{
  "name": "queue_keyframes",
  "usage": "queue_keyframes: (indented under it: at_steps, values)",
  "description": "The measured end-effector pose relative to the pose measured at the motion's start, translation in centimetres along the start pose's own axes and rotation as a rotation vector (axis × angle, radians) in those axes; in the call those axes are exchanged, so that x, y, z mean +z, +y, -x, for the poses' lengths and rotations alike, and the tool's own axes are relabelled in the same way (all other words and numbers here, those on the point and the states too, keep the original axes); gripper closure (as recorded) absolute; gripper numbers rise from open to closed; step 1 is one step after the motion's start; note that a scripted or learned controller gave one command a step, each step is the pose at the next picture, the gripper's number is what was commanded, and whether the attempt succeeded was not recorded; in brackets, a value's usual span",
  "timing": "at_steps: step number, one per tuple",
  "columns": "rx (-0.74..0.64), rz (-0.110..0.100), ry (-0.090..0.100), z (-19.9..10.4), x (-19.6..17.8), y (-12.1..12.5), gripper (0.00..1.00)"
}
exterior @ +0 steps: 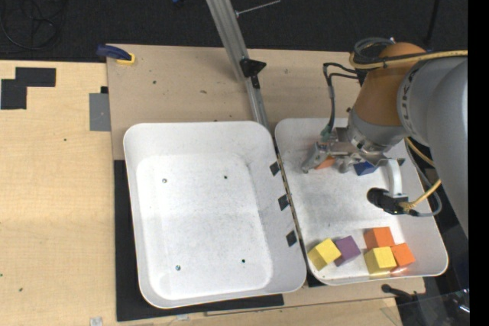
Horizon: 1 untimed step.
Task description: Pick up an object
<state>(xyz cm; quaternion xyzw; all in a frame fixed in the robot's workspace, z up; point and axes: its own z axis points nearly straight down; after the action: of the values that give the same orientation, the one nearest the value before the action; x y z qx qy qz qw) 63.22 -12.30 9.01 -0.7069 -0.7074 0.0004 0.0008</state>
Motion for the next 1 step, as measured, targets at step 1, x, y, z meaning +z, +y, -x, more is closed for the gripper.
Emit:
queue_keyframes:
  at_steps: [1]
  values:
    - [0.004,-0.005,0.001,0.12,-1.04,-0.14,1.0]
